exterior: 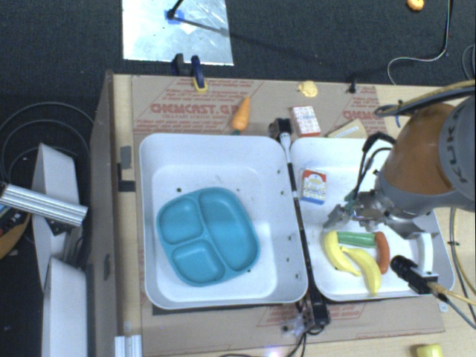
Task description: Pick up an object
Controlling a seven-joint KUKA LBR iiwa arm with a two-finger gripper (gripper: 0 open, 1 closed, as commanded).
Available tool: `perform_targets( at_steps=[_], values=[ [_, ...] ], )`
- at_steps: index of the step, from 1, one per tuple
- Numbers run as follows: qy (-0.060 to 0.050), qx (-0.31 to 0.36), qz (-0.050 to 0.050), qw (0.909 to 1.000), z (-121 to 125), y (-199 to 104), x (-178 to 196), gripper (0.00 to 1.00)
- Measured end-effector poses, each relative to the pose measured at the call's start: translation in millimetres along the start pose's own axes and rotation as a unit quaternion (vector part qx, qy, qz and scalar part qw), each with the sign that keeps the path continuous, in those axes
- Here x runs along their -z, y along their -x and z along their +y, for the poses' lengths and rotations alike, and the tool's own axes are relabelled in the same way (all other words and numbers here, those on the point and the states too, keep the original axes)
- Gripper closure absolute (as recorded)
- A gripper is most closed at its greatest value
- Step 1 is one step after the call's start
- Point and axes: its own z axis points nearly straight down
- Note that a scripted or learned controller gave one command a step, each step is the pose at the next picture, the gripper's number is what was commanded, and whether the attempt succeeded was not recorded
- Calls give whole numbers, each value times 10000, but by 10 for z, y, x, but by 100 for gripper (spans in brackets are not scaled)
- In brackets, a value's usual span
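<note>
The gripper (355, 213) hangs low in the right bin (327, 155), just above the green stick (355, 238); I cannot tell how its fingers stand. The bananas (355, 260) and red sausage (383, 250) crowd beside that stick, likely targets by their nearness. The small carton (314, 185) lies up-left of the stick, the blue tray (207, 234) well left

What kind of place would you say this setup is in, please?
Probably a robotics lab's grasping test bench: a grey and orange arm reaches over two white bins, toy food such as bananas lies in the right one, and cables trail across dark carpet.
</note>
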Motion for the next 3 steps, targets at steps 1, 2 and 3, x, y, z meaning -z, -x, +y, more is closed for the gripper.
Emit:
perform_targets(
  at_steps=[1,2,3],
  values=[
    [13,-33,-15,10000,-219,100,-605,0],
    [86,-55,-63,9999,41,1014,81,0],
    [56,25,-18,10000,475,295,17,0]
  ],
)
